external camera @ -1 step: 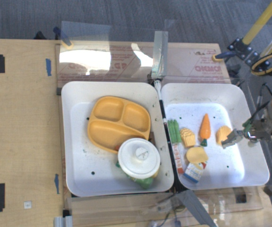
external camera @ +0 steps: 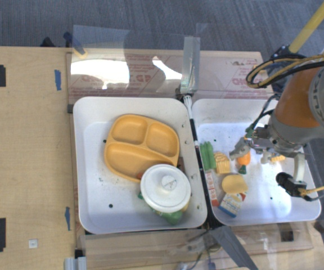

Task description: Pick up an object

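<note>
Over the right-hand shallow white bin hangs the grey arm with its orange band, its two-finger gripper low among the small items there. Whether the fingers are spread or closed cannot be told, nor whether anything sits between them. Just beside the gripper lies a small orange piece; near it are a pale yellow block, a green stick-shaped item, a rounded yellow lump and a small blue-and-white packet. Across the divider, the left white bin bears a yellow-orange divided plastic plate, with a round white-lidded tub overlapping its near edge.
</note>
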Robot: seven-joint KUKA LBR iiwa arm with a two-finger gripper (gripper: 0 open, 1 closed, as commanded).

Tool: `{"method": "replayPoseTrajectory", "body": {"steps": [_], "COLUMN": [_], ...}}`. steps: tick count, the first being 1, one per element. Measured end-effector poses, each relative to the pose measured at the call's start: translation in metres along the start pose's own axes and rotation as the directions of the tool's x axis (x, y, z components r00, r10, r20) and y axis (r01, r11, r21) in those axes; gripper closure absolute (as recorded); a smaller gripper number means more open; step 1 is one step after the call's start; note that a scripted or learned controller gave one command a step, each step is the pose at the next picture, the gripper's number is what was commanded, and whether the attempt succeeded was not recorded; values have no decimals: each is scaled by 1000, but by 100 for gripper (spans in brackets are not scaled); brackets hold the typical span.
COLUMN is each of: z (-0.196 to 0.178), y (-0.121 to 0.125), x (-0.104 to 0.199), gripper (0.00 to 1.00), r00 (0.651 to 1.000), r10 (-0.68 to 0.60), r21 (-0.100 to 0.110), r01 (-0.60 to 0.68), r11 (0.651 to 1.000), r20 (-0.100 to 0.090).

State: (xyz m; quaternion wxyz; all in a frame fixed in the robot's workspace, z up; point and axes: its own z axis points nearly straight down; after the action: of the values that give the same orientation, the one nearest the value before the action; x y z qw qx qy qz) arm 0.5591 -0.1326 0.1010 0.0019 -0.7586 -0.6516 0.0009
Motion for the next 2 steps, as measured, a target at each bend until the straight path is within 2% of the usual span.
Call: {"method": "replayPoseTrajectory", "body": {"steps": [1,2], "z": [-8,13], "y": [1,11], "x": [0,-45], "gripper": [100,100], "r00": [1000,965], "r10": [-1,-261], "r21": [0,-12], "r01": [1,261], "r11": [1000,965], "r20": [0,2]}}
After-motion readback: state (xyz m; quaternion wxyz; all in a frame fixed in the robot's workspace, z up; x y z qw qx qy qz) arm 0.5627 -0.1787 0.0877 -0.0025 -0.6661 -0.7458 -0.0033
